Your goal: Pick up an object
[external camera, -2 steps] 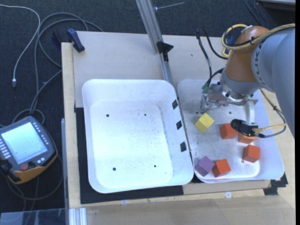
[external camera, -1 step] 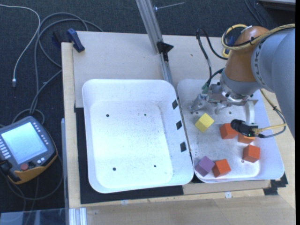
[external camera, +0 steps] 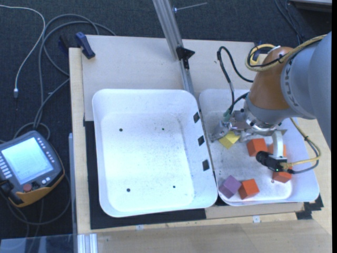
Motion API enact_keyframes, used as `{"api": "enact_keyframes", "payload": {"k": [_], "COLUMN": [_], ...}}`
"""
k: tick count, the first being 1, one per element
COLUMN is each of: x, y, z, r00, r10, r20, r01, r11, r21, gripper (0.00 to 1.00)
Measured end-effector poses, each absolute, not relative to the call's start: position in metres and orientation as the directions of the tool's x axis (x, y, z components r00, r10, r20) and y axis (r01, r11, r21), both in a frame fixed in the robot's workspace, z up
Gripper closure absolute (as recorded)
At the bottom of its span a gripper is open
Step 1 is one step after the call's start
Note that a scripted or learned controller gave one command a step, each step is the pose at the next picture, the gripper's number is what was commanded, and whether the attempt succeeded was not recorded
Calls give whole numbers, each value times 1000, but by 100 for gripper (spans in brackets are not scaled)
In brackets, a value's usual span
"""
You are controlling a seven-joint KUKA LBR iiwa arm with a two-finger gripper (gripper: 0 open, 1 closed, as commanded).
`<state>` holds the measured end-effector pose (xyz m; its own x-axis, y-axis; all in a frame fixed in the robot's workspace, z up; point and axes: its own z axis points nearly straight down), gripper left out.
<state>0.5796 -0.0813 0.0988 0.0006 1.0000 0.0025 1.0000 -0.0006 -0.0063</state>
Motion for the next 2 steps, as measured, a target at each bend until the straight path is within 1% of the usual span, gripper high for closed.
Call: {"api": "enact_keyframes", "payload": {"k": [1,2], "x": [581,582], "y": [-82,-81], "z": [100,110], "r00": [0,-1], "r10": [1000,1000], "r20": [2,2], "r01": [1000,1000], "r11": [0,1], "r21": [-2,0], "gripper": [0,100]}}
